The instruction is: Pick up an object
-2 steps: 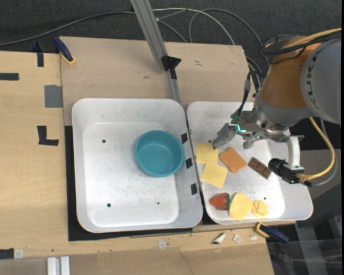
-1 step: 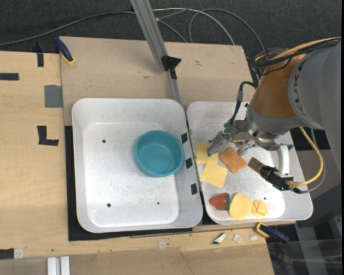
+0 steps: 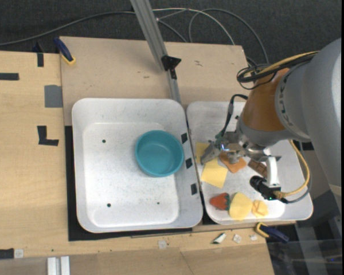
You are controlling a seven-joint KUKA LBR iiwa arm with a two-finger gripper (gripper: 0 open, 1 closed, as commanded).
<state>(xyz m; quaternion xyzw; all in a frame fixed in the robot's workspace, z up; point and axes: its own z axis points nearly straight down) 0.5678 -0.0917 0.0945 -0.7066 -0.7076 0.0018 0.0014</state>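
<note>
My gripper (image 3: 221, 151) hangs low over the left part of the right bin (image 3: 292, 211), under the grey arm with its orange band. Right below and beside it lie a yellow cheese-like wedge (image 3: 214, 175), a pale yellow piece (image 3: 202, 149) and an orange-brown piece (image 3: 236, 165). It is very close to these, but contact is not clear. Near the bin's front edge sit a red and green item (image 3: 219, 200), a round yellow item (image 3: 239, 206) and a small yellow piece (image 3: 260, 208).
A teal bowl (image 3: 159, 153) rests in the left bin (image 3: 103, 205), towards its right side. A slanted metal pole (image 3: 155, 33) rises behind the bins. Cables loop around the arm's wrist and over the right bin's right half.
</note>
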